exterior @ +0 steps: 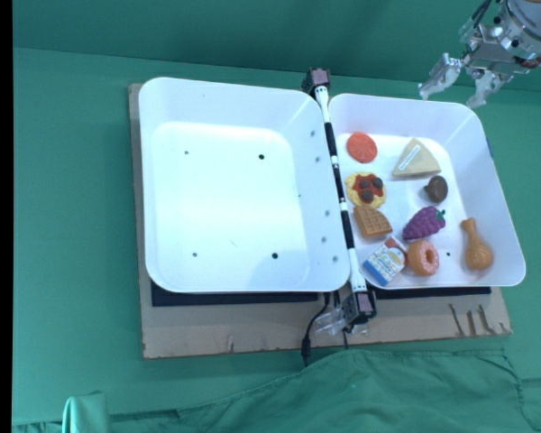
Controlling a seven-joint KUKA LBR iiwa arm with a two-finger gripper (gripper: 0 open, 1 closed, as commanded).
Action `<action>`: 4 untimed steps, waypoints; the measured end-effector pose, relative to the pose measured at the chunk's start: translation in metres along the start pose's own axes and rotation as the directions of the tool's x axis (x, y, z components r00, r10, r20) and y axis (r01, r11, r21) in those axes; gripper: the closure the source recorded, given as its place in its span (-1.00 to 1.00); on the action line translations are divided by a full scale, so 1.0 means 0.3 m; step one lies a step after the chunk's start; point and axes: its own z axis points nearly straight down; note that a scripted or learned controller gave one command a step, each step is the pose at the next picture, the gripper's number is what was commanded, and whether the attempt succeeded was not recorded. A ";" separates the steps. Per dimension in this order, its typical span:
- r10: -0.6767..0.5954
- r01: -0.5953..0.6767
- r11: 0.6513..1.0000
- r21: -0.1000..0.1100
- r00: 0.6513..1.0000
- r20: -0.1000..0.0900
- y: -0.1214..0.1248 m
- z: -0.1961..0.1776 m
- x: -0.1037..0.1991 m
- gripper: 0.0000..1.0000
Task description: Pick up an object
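Note:
My gripper hangs open above the far edge of the right bin, with nothing between its fingers. Below it the right bin holds several toy foods: a red tomato slice, a cheese wedge, a brown chocolate piece, a small pizza, a waffle, purple grapes, a chicken drumstick, a pink donut and a small milk carton.
The left bin sits beside the right one, with a black-and-white divider bar between them. Both rest on a cardboard sheet over green cloth. A cable clip lies at the front.

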 end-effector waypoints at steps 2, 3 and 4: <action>-0.001 0.001 1.000 0.003 1.000 0.000 0.008 0.130 0.004 -1.00; -0.001 0.001 1.000 0.006 1.000 -0.001 -0.005 0.325 0.018 -1.00; 0.000 0.000 1.000 -0.008 1.000 0.007 -0.006 0.501 -0.013 -1.00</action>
